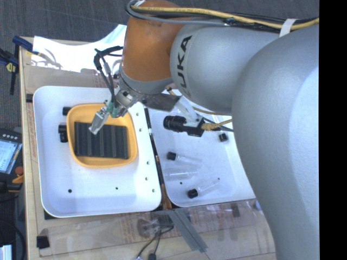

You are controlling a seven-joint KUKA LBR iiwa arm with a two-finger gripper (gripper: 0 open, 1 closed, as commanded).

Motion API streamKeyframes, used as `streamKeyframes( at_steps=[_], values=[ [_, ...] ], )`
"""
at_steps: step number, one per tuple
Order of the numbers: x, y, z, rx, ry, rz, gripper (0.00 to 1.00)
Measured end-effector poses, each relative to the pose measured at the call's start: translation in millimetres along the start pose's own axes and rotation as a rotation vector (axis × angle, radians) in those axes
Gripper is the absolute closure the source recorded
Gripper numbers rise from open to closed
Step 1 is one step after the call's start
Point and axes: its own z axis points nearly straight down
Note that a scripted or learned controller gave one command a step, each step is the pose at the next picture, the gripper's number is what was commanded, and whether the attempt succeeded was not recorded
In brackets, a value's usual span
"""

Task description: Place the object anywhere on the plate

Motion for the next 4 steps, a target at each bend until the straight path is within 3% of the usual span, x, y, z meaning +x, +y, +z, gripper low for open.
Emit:
streamKeyframes(
  at_steps=[1, 2, 3, 4],
  values=[
    [1, 34, 59, 0.005, 0.003, -0.031, 0.00],
    [-23, 11, 52, 0.003, 0.005, -0.365, 0.00],
    [22, 56, 30, 0.000, 0.000, -0.336, 0.00],
    [66, 79, 18, -0.002, -0.001, -0.634, 0.00]
  ],
)
